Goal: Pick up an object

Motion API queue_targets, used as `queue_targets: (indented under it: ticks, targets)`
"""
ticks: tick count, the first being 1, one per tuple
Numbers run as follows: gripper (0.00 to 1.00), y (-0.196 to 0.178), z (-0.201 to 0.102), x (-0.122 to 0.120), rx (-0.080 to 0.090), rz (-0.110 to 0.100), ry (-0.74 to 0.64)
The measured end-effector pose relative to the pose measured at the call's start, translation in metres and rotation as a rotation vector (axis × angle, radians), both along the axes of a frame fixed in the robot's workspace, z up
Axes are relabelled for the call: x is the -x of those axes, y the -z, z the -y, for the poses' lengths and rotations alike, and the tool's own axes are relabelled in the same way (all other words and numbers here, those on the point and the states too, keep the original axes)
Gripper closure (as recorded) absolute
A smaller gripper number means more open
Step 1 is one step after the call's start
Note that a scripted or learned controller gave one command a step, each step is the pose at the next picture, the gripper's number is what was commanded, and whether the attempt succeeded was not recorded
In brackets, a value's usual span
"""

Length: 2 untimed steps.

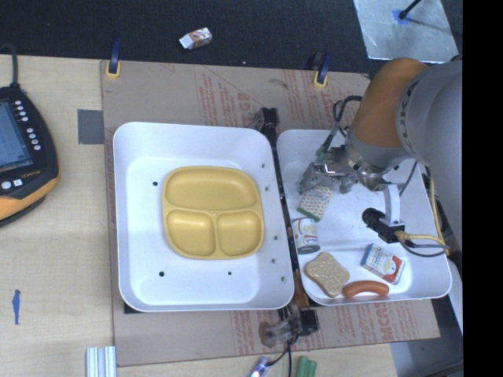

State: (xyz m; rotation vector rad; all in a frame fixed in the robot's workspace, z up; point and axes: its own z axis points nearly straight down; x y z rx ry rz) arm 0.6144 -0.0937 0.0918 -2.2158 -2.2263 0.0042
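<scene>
My gripper (317,181) hangs low over the back left part of the right bin (346,141). Just below it lies a small flat item with a green dotted pattern (316,203), touching or nearly touching the gripper's tip. Further forward in the same bin are a small can on its side (305,235), a slice of bread (326,273), a sausage (365,290) and a small colourful carton (383,263). Nothing is visibly lifted.
The left bin (141,281) holds a yellow divided plate (212,210). A teach pendant (20,159) lies at the bench's left edge. Clamps (268,118) sit between the bins at back and front. A wrapper (196,38) lies on the dark floor.
</scene>
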Motion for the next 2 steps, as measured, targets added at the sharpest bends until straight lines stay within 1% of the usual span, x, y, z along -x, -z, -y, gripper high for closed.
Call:
queue_targets:
  ticks: [1,2]
  targets:
    - [0.0,0.0,0.012,-0.042,-0.002,0.0,0.0]
    - [0.0,0.0,0.003,-0.015,-0.001,-0.002,0.002]
